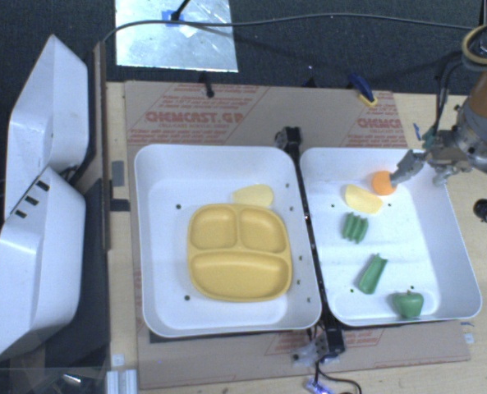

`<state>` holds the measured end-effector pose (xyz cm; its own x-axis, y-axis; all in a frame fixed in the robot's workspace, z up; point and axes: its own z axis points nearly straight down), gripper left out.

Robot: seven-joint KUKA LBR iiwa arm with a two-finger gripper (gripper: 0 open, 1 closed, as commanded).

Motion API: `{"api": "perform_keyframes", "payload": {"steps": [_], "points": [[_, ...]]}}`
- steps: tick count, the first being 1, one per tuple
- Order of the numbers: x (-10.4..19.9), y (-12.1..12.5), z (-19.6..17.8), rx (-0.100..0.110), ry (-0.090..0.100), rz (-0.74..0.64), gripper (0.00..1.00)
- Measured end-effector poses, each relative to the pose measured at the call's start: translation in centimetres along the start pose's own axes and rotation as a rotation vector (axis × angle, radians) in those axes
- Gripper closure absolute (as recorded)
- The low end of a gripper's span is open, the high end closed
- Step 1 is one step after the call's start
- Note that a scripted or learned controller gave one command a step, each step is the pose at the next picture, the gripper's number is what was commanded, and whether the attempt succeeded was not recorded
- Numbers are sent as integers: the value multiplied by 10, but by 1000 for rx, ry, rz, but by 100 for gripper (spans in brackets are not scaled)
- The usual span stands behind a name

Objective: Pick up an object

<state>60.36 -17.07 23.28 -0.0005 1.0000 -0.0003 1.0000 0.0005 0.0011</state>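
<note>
Two white bins sit side by side on the tabletop. The left bin (157, 245) holds two things: one yellow tray (239, 250) with three sections, lying in the middle, and one pale yellow piece (254, 194) touching the tray's far edge. The right bin (448, 245) holds five small things. One orange ball (382, 182) lies near the bin's far edge, and one pale yellow piece (363, 199) lies just beside it, touching or almost touching. One green ridged piece (355, 226) lies near the middle of the bin. One long green piece (372, 273) lies closer to the near edge, tilted. One green pepper (407, 304) sits by the near right corner. The gripper (407, 168) reaches in from the right edge of the tabletop and hangs over the far side of the right bin, with its tip just beside the orange ball. I cannot tell its state, and nothing can be seen held in it. The arm above it is grey with an orange band. A brown board (227, 109) lies under the bins with red writing on it, upside down from here; it looks like "CHEMCAST GP", printed once behind each bin, so twice. One shiny silver sheet (173, 23) lies past the far edge of the board
</note>
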Motion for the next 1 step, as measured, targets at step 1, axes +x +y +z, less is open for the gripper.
{"api": "perform_keyframes", "payload": {"steps": [1], "points": [[34, -30, -132, -12, -1, -49, 0]]}}
